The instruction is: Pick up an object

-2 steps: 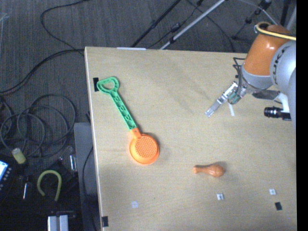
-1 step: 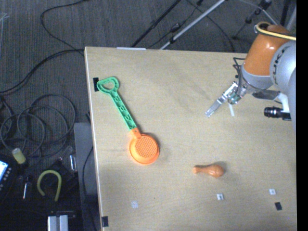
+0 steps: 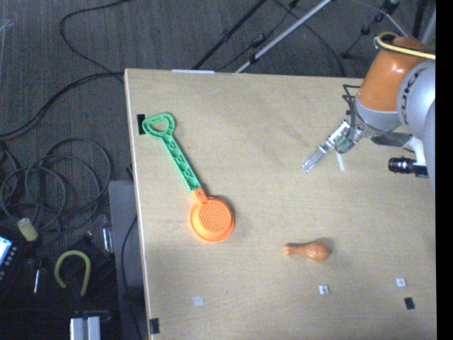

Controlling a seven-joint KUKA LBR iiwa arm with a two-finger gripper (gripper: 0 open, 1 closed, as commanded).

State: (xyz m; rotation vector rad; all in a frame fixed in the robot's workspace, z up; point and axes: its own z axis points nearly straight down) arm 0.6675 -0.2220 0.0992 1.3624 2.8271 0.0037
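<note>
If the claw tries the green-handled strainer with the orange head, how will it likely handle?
The strainer looks like thin plastic, so probably light and stiff. Its long slim handle, lying flat on the bench, may pivot if pushed off-centre. The round head likely makes it head-heavy when gripped by the handle.

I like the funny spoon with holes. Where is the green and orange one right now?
The green-handled strainer spoon lies flat on the left part of the bench, its orange head pointing toward the near edge. The small orange drumstick toy lies to its right, apart from it.

Black cables [image 3: 49, 176] and tripod legs [image 3: 304, 16] on grey carpet [image 3: 71, 48].
</note>
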